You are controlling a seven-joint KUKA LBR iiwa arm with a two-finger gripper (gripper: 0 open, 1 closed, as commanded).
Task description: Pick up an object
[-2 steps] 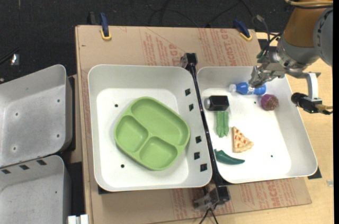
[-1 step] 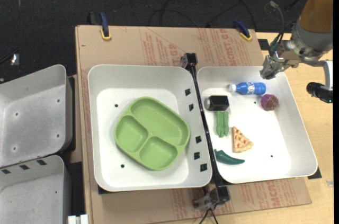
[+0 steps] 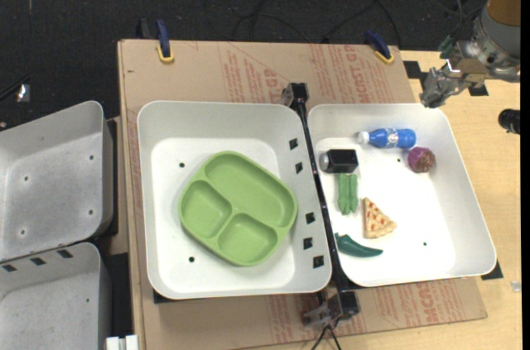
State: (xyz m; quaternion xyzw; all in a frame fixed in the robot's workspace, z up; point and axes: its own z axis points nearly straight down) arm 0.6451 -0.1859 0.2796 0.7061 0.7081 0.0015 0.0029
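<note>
Your pincer [image 3: 434, 94] hangs just outside the far right corner of the right bin [image 3: 464, 199], off its rim and above the bench [image 3: 248, 63], and you can't tell from this slanted view whether it is apart or together; nothing shows in it. So the task stands at its start: no object is lifted, and every candidate lies in the right bin, below and to the left of the pincer as the camera sees it. Nearest to the pincer is the blue bottle [image 3: 389, 138], lying on its side, with the purple ball [image 3: 421, 160] just beyond it and slightly right. Further from the pincer sits the black box [image 3: 339, 160] against the bin's left wall, then the green bean pod [image 3: 348, 193], the pizza slice [image 3: 377, 219] and, farthest off, the dark green pepper [image 3: 358, 246]. Far to the pincer's left, the other bin [image 3: 157, 175] carries a green divided plate [image 3: 238, 208]. What is left, by my reading, is everything: bring the pincer in over the bin, descend on one item, close, and lift. The bottle or ball looks the shortest reach.
</note>
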